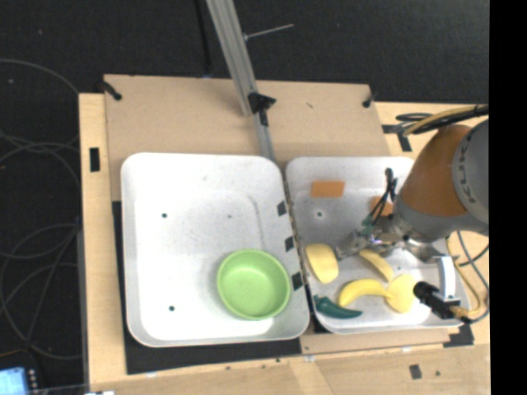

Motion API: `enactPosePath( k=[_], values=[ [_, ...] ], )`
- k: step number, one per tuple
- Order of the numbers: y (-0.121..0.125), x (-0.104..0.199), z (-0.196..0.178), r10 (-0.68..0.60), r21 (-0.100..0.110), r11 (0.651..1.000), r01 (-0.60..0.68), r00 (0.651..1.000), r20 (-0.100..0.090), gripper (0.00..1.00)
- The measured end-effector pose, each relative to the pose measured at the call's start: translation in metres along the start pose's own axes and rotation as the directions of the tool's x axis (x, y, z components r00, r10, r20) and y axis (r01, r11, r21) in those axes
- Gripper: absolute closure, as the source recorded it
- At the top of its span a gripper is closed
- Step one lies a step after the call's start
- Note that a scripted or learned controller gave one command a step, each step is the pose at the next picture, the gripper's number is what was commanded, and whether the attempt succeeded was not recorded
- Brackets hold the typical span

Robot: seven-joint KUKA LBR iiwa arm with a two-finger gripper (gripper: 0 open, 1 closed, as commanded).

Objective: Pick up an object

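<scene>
While the arm (445, 179) reaches in from the right over the right bin (346, 175), its grey body and orange band cover that bin's right part. Left bin (177, 196) sits beside it, edges touching down the middle, both on the tan bench (206, 118). A metal pole (235, 52) slants down from the top toward the seam between the bins. Green bowl (254, 283) stands upright in the left bin's near right corner. Gripper (370, 239) hangs low in the right bin, above its near half; cannot tell whether it is spread or pressed together, too blurred and small. Bananas: yellow banana (360, 291) lies flat just in front of the gripper, second smaller banana (377, 263) right under the gripper tip, contact unclear. Pale yellow round piece (322, 263) lies just left of the gripper, apart from it. Another yellow piece (400, 293) touches the big banana's right end. Orange block (328, 189) lies at the far side of the right bin, well apart from the gripper. Dark green piece (334, 307) lies at the near rim, by the big banana's left end.
</scene>
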State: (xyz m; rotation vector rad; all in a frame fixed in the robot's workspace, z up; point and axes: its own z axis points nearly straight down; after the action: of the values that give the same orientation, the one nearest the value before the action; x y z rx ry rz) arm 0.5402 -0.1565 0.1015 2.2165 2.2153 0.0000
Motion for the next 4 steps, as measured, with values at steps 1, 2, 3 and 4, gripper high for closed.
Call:
enactPosePath(
  k=[1, 2, 3, 4],
  values=[
    [0.0, 0.0, -0.011, 0.005, 0.0, 1.0, -0.005, 1.0, -0.004, 1.0],
    [0.009, -0.001, -0.073, -0.004, -0.003, 1.0, 0.004, 1.0, -0.004, 1.0],
    [0.006, -0.002, -0.136, -0.004, -0.003, 1.0, 0.004, 1.0, -0.003, 1.0],
    [0.006, -0.003, -0.143, -0.006, 0.004, 1.0, 0.006, 1.0, -0.006, 1.0]
  ],
)
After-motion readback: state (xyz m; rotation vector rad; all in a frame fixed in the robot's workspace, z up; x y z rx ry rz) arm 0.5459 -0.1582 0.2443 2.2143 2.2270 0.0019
